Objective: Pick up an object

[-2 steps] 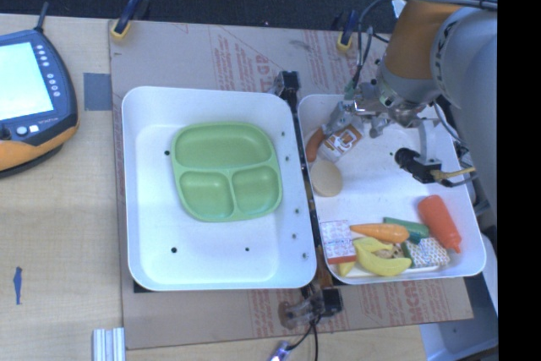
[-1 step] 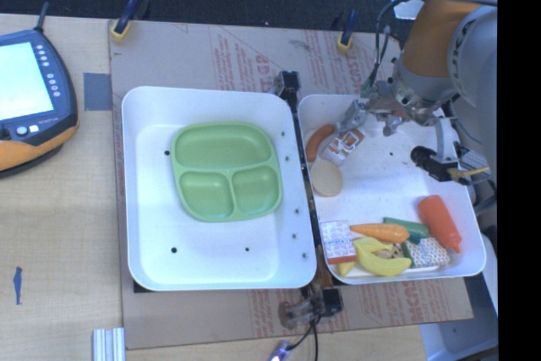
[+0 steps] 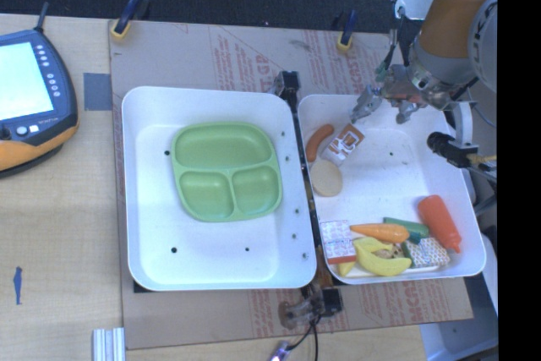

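The right bin holds several small objects. A brown sausage, a small brown and white packet and a round beige bun lie near its left wall. Along the front edge sit a large orange carrot, a smaller carrot, a green piece, a yellow banana, a red and white card and a checkered packet. My gripper hangs over the bin's back edge, up and right of the packet. It is open with nothing between its fingers.
The left bin holds a green divided plate. A tablet-like pendant lies on the bench at far left. Clamps pin the cardboard at the back. The arm's grey and orange body fills the top right.
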Robot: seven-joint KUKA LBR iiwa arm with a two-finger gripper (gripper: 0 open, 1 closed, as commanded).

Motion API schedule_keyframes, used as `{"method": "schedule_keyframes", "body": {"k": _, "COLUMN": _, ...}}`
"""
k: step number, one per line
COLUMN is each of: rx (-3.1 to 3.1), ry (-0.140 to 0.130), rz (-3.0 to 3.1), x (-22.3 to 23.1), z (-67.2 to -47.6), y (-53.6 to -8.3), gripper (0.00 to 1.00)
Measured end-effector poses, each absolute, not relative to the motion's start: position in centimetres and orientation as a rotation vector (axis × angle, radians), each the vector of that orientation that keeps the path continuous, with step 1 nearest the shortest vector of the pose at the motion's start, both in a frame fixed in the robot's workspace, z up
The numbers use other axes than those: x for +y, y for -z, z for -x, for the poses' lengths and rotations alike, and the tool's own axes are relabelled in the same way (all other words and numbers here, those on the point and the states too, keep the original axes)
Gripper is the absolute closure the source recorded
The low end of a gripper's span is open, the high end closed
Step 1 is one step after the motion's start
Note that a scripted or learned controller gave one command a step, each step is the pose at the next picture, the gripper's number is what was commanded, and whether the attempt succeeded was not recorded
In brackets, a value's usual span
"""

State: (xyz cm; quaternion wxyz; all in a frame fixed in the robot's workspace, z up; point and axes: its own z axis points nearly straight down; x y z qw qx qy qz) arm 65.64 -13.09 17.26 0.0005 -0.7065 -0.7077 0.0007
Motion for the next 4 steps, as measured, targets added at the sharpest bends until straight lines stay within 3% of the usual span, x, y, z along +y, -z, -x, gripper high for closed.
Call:
{"method": "schedule_keyframes", "body": {"k": 1, "rx": -2.224, "ry": -0.008, "rz": 2.215, "x": -15.8, "z": -64.2, "y": -12.7, "gripper": 0.0}}
{"method": "schedule_keyframes", "body": {"k": 2, "rx": -2.225, "ry": -0.003, "rz": 2.218, "x": -11.5, "z": -65.3, "y": -10.1, "gripper": 0.0}}
{"method": "schedule_keyframes", "body": {"k": 3, "rx": -2.225, "ry": -0.007, "rz": 2.213, "x": -11.1, "z": -59.5, "y": -9.1, "gripper": 0.0}}
{"method": "schedule_keyframes", "body": {"k": 4, "rx": -2.23, "ry": -0.011, "rz": 2.211, "x": -11.3, "z": -59.6, "y": -10.3, "gripper": 1.0}}
